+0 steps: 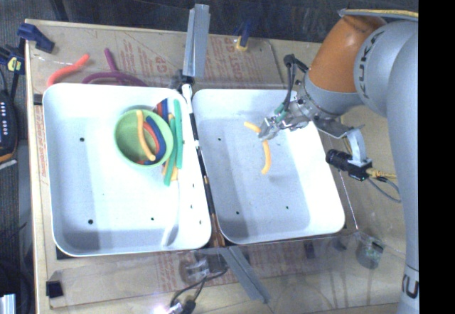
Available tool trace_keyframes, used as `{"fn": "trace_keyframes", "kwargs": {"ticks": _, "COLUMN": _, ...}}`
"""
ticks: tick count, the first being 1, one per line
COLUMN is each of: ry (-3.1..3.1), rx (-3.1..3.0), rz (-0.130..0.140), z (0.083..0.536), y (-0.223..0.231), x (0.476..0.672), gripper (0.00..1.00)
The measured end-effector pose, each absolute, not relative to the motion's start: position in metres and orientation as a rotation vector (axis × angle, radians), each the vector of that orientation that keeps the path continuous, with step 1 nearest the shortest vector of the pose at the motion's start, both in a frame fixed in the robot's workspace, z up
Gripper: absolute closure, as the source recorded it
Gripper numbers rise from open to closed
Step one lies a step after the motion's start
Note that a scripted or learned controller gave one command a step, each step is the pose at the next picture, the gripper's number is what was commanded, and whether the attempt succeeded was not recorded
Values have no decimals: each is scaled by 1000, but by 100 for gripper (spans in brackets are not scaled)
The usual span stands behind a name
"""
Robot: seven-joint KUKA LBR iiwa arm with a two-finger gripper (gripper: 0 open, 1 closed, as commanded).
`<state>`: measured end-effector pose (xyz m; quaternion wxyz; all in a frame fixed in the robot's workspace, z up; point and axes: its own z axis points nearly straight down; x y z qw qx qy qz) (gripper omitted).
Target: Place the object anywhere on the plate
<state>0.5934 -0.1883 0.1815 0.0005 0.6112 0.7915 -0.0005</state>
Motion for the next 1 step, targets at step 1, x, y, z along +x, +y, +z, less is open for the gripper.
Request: {"fn": "trace_keyframes", "kwargs": {"ticks": 1, "ry": 2486, "rx": 1919, "rz": -2, "z": 182, "y": -188, "x": 593, "gripper": 0}}
